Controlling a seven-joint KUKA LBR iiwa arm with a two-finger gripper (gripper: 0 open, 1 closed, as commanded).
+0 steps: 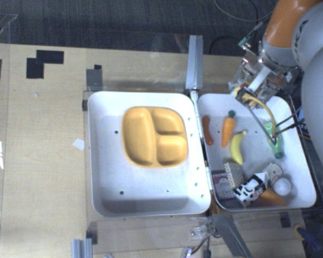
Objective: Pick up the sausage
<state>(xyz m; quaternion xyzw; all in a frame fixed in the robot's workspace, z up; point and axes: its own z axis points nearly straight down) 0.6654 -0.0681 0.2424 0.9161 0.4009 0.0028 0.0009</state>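
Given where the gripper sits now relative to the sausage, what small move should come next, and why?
Probably a shift toward the view's left and down over the right bin. The gripper hangs at that bin's upper edge, while the sausage lies apart from it along the bin's left wall, just left of the carrot. It needs to be centred above the sausage before descending.

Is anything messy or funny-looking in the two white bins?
Nothing looks spilled or broken. The right bin is just crowded: the sausage lies along its left wall, beside the carrot and banana, with more toys heaped near its front edge. The yellow tray sits flat in the left bin.
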